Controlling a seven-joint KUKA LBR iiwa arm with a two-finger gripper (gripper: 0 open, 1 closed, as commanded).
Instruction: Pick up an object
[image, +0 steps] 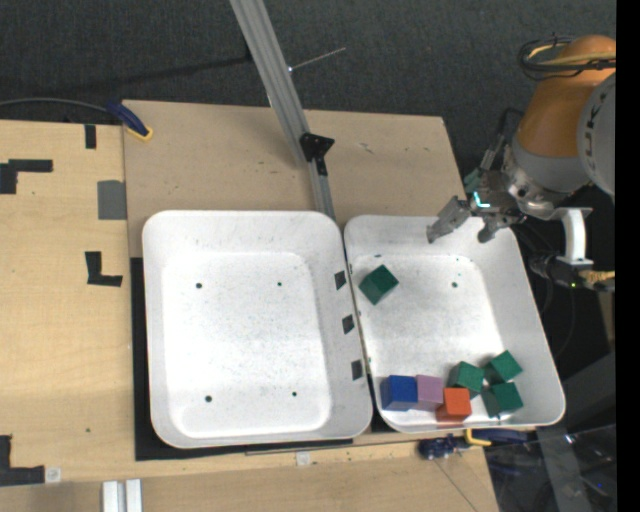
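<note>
My gripper (463, 226) hangs over the far edge of the right bin (500, 300), its two fingers spread open with nothing between them. A green block (378, 284) lies alone in the bin's upper left part, to the left of and nearer than the gripper. Along the bin's near edge sit a blue block (400, 391), a lilac block (429, 390), an orange block (456, 403) and three green blocks (490, 381), packed close together.
The left bin (245, 325) adjoins the right one. A slanted metal rail (285, 95) runs from the top of the view down to the bins' shared far corner. The wooden bench (60, 250) extends left, with black tape marks on it.
</note>
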